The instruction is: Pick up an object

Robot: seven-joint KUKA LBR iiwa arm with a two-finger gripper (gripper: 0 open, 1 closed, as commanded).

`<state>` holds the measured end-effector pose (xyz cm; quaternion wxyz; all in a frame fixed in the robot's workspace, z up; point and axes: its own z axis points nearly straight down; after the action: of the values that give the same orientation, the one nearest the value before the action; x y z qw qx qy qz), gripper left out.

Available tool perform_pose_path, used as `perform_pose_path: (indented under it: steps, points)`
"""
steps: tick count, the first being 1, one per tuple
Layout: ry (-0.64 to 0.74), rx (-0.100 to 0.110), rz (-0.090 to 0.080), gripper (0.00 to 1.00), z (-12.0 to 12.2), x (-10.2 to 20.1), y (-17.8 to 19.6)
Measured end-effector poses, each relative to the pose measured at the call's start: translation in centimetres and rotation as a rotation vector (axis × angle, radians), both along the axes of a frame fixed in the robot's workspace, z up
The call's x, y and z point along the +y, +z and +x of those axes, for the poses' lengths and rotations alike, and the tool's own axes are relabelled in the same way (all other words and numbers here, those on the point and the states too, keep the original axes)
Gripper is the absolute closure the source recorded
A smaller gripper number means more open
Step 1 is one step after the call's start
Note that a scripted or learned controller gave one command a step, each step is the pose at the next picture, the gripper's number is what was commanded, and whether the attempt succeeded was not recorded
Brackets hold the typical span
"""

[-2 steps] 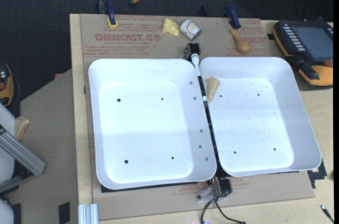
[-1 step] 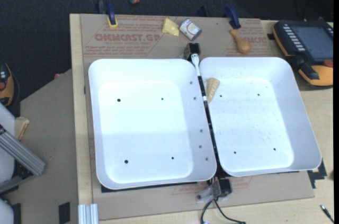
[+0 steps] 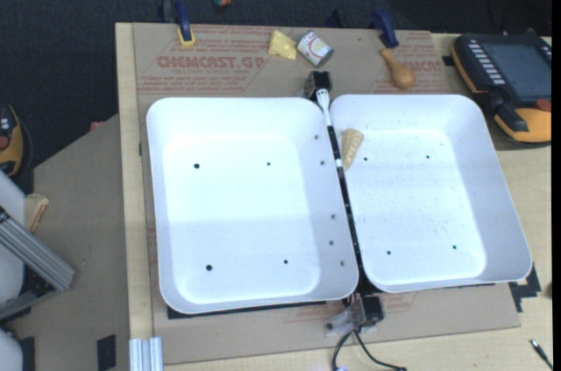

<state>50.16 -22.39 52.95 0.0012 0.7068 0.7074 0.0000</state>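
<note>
Claw: from where I stand I cannot tell whether it is wide, narrow or holding anything.
Cable (image 3: pixel 352 352): dark, trailing off the near edge of the board from a small black connector (image 3: pixel 368 309) just below where the two bins meet.
Metal rail (image 3: pixel 35 253): ribbed, silvery, slanting in at the near left, apart from the bins.
Left bin (image 3: pixel 237 211): shallow, white, smooth, with rounded corners; four small dark dots on its floor, broad bare room across it.
Right bin (image 3: pixel 438 211): same shape, floor flecked with fine dark specks; its near right corner overhangs the board.
Seam: a thin black strip (image 3: pixel 338 181) runs between the bins, whose rims touch along it.
Cone (image 3: pixel 351 147): tan, ribbed, tapering toward me, lying in the far left corner of the right bin, just beside the seam.
Board (image 3: pixel 210 60): brown card with red lettering, a bare margin past the bins.
On that margin: a yellow wedge (image 3: pixel 282 45), a small white box (image 3: pixel 314 49) just beside it, and a tan wooden piece (image 3: pixel 399 71) further right.
Far edge: two blue clamps (image 3: pixel 183 20) grip the board.
Pendant (image 3: pixel 510 78): dark screen, orange casing, far right.
</note>
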Motion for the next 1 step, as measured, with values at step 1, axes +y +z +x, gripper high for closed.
perform_pose_path:
  steps: [1]
  points:
    - [0.008,0.010,0.006,0.00,-1.31,8.80,-7.83]
